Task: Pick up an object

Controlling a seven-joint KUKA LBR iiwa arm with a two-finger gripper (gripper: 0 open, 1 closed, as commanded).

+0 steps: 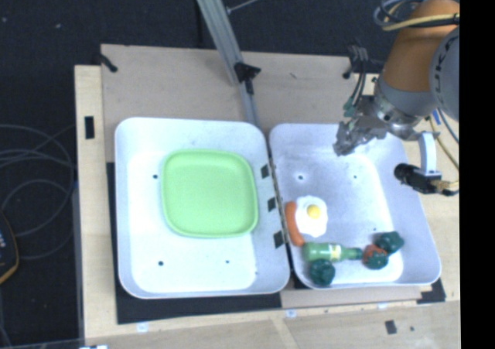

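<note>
My gripper (346,144) hangs over the far part of the right bin (348,177), its dark fingers pointing down-left with nothing visible between them. Well below it in the same bin lie a fried egg (312,214), an orange carrot (292,224) beside the egg, a green bottle (329,251), a dark green broccoli piece (322,271), and a red and green vegetable (382,250) in the near right corner. The gripper is apart from all of them.
The left bin (139,208) holds a light green square plate (209,193). A grey metal pole (220,26) slants across the back of the bench. The arm's black cable fitting (418,177) overhangs the right bin's right rim.
</note>
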